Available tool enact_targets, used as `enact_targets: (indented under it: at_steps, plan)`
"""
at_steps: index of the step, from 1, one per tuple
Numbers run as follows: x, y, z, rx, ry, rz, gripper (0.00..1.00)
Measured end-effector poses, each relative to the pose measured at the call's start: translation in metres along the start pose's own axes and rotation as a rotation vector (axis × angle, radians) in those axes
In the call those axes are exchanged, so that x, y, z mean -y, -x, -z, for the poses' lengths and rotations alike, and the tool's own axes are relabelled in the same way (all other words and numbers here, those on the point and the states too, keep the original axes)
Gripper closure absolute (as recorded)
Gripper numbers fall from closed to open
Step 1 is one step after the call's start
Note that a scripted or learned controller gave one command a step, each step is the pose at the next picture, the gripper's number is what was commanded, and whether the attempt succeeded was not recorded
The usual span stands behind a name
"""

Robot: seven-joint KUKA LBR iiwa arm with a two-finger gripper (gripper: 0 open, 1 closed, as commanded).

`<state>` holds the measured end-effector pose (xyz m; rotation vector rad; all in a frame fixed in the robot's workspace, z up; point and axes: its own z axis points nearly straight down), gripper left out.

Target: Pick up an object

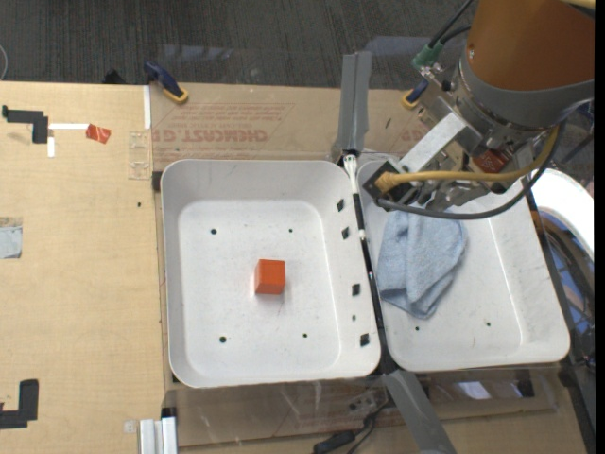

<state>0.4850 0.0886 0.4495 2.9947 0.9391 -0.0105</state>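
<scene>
A blue-grey cloth lies bunched in the right bin, toward its left side. My gripper is at the cloth's upper edge, and the arm's wrist hides the place where they meet. Whether the cloth is gripped cannot be made out. A small orange-red cube sits near the middle of the left bin, far from the gripper.
The arm's orange band and grey wrist fill the upper right, with cables looping over the right bin's far edge. A cardboard sheet lies behind the bins. A wooden board with a small red item lies left.
</scene>
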Motion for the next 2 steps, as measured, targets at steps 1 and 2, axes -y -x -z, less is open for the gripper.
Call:
enact_targets:
  at_steps: [1,2]
  plan:
    - [0.0000,0.0000,0.0002,-0.001,0.000,0.000,0.00]
    - [0.0038,0.0055,-0.0081,-0.004,0.000,-0.100,0.00]
